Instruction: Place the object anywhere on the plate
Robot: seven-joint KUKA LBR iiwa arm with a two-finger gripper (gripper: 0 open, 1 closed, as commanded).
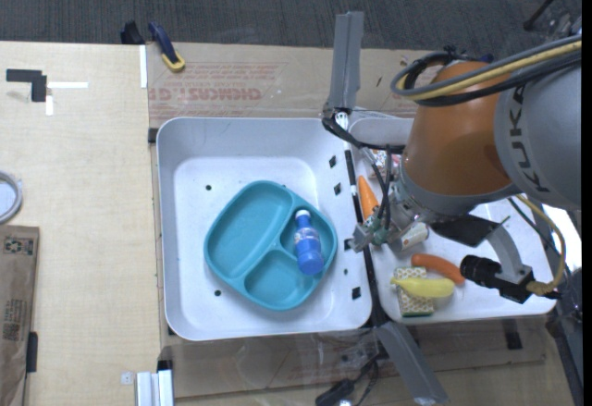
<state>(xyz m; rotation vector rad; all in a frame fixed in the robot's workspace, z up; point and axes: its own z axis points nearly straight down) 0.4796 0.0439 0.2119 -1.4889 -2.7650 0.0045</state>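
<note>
Bench: pale wood [74, 238] under dark carpet along the top of the frame; brown cardboard strip across the upper middle.
Bins: two, white, side by side; left bin [185, 210] fills the centre of the frame, right bin [481, 298] sits lower right, largely covered by the arm.
Plate: one, teal, three compartments [250, 242], lying in the left bin.
Bottle: one, small and blue [307, 242], lying on the plate's right side, across the divider.
Arm: grey with orange band [453, 136], coming in from the right, hanging over the wall shared by the bins.
Gripper: low over that wall at centre right [379, 230]; I cannot tell how it stands.
Right bin clutter: one orange carrot-like piece [368, 196] by the wall, one red-orange piece [437, 263], one yellow banana-like piece [424, 286] on a sponge-like pad [416, 304].
Bench oddments: blue-and-yellow clamp upper left [166, 48], tape roll at the left edge [7, 199].
</note>
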